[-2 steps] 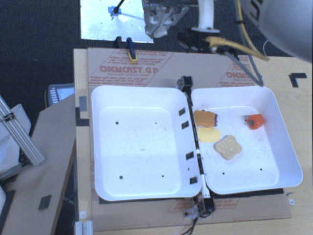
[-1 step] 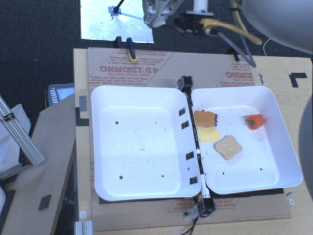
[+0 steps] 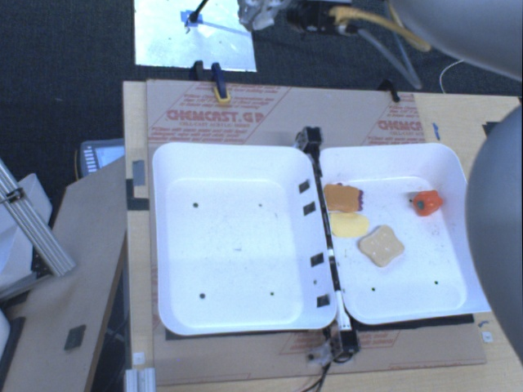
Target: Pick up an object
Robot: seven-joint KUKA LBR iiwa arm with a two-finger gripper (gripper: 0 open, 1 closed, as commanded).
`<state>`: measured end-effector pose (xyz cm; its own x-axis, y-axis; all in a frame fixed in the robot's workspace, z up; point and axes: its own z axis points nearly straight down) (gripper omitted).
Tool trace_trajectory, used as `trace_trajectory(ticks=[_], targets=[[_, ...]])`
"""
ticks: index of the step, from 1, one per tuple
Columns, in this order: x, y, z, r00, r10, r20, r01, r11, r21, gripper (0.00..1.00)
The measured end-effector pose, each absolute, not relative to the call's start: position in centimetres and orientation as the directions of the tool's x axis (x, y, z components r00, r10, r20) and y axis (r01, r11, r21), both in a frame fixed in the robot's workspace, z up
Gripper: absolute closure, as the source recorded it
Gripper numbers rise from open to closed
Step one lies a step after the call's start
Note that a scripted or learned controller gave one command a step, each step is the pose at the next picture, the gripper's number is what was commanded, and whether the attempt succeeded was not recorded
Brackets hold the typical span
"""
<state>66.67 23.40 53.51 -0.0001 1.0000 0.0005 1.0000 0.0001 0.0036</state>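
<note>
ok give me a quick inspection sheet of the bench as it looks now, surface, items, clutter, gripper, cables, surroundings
surface: two shallow white bins side by side on a board printed CHEMCAST; left bin, right bin.
job's things: all in the right bin; orange block by the divider, yellow disc just below it, tan toast-shaped piece, red-orange toy toward the right wall.
clutter: yellow-and-blue clamp on the board's far edge.
gripper: gripper high at the top of the view, well away from the bins; finger state unclear.
cables: yellow cable along the arm; thin wire at the near edge.
surroundings: shiny metal sheet on dark floor; aluminium rail at left.
</note>
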Motion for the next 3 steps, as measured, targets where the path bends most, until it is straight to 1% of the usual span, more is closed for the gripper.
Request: trace_trajectory(ticks=[1,2,3], targets=[[66.6,23.4,53.5,-0.002,1.000,0.000,1.000,0.002,0.002,0.00],[66.6,23.5,54.7,-0.005,1.000,0.001,1.000,0.005,0.004,1.00],[66.6,23.5,54.6,-0.005,1.000,0.001,1.000,0.005,0.003,0.00]])
